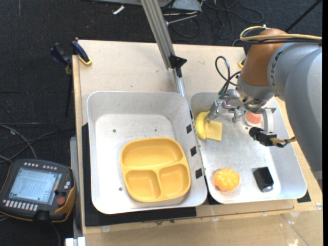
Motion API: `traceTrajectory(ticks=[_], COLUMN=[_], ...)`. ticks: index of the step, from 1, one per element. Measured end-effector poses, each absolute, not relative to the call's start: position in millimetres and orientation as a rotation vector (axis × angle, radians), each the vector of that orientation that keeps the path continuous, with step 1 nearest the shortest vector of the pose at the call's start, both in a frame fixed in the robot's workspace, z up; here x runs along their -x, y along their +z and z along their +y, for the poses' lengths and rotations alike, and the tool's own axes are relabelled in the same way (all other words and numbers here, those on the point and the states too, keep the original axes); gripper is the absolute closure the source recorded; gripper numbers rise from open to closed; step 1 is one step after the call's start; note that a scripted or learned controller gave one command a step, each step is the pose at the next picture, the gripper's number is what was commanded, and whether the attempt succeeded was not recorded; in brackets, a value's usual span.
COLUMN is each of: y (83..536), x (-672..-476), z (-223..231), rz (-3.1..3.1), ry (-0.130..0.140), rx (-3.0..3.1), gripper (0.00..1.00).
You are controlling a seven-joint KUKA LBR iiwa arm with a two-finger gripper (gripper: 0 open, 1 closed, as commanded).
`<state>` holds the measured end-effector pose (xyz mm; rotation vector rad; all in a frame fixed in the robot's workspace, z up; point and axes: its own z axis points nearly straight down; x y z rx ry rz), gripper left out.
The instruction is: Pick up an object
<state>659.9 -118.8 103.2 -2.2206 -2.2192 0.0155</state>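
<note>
Dark carpet (pixel 36 24) around pale bench (pixel 128 65)

We saw bright, even overhead light, glare on the white bins (pixel 102 106), soft shadows, and slight graininess throughout.

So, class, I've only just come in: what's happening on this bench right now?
A grey robot arm reaches in from the right over the right bin. Its gripper sits low beside a yellow block at the bin's left wall. An orange ball and a small black object lie nearer the front. The left bin holds a yellow divided tray.
</note>
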Motion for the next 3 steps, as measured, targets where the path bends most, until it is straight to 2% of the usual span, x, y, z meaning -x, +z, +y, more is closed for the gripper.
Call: traceTrajectory(ticks=[1, 2, 3], y=[115.9, 179.6, 233.8], x=[-661.4, -659.3, -661.1], z=[-117.9, -119.4, -119.3], rz=[-2.222, -2.226, -2.229], ry=[0.007, -0.007, -0.007], rx=[2.223, 2.227, 2.224], gripper=[1.00, 1.00, 1.00])
